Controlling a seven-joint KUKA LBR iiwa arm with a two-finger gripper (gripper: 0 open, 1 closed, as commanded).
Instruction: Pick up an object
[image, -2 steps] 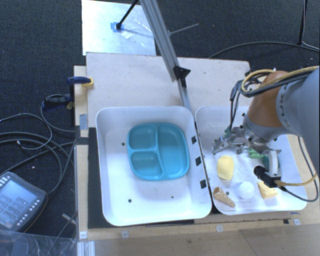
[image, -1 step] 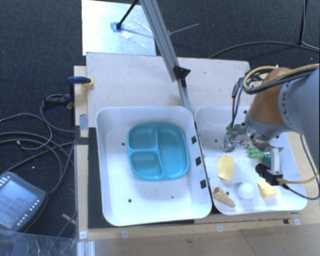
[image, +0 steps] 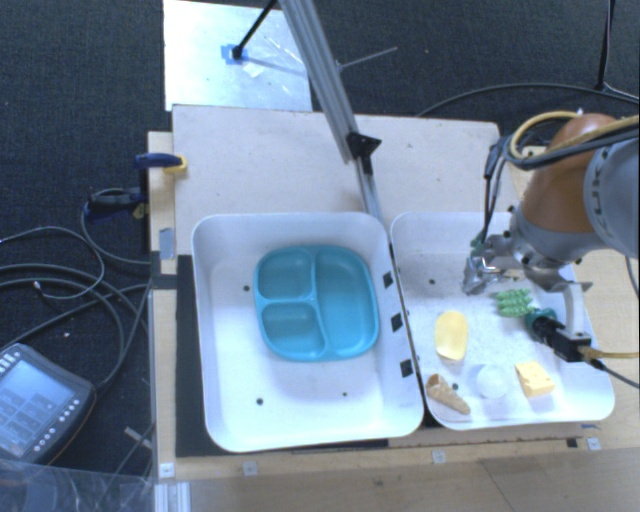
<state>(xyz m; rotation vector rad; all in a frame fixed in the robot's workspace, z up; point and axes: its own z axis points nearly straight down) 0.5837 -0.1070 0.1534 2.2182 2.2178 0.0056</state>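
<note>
Camera view: looks down at a slant on a bench (image: 300, 160) bearing two white bins side by side.
Left bin (image: 225, 330): carries a blue divided plate (image: 315, 302) near its middle.
Right bin (image: 425, 250): carries the loose pieces, namely a yellow oval piece (image: 451, 334), a green ridged piece (image: 514, 301), a white ball (image: 491, 380), a yellow block (image: 535, 379) and a tan cone-like piece (image: 448, 394).
Arm (image: 570, 200): reaches in from the right, over the rear of the right bin.
Hand (image: 480, 275): low over the bin floor, just beside the green ridged piece and apart from the yellow oval piece; nothing shows between its parts, and how far it is open I cannot tell.
Step in hand: by my judgement, the approach, with no object lifted yet.
Next move: likely needs the hand centred over one piece, the green ridged one being nearest, then lowered and closed.
</note>
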